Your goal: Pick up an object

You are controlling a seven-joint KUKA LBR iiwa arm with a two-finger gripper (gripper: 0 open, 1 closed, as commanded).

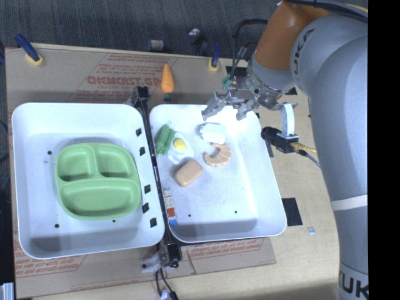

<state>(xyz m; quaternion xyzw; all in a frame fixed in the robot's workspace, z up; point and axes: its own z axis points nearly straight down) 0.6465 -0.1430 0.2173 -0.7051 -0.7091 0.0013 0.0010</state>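
My gripper (226,107) hangs over the back edge of the right bin (250,199), its two fingers spread apart with nothing between them. Just below it lies a white piece (212,132). A shrimp-like pink and tan piece (218,157) sits in front of that. A tan bread-like block (188,172) lies toward the bin's middle. A fried egg (180,145) and a green vegetable (164,137) rest near the bin's left wall.
The left bin (31,167) holds a green divided plate (97,180). An orange carrot (167,79) lies on the cardboard behind the bins. The grey arm (331,105) fills the right side.
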